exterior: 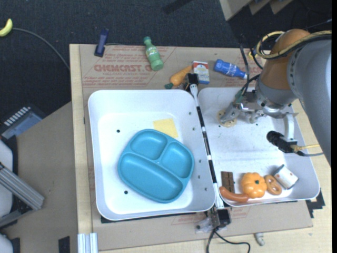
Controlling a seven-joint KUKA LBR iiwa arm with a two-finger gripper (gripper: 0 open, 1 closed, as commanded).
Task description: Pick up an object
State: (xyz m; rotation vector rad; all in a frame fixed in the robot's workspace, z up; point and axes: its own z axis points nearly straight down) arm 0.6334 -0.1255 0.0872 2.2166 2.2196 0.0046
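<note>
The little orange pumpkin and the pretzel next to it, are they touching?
Touching. The camera view shows the pumpkin pressed against the pretzel, with no white bin floor between them.

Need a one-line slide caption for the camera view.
KUKA gripper low in the right bin; blue divided plate in the left bin.

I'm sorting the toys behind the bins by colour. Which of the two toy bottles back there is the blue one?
The blue plastic toy bottle lies on the cardboard behind the right white bin. The green plastic toy bottle lies farther left, behind the left white bin.
</note>
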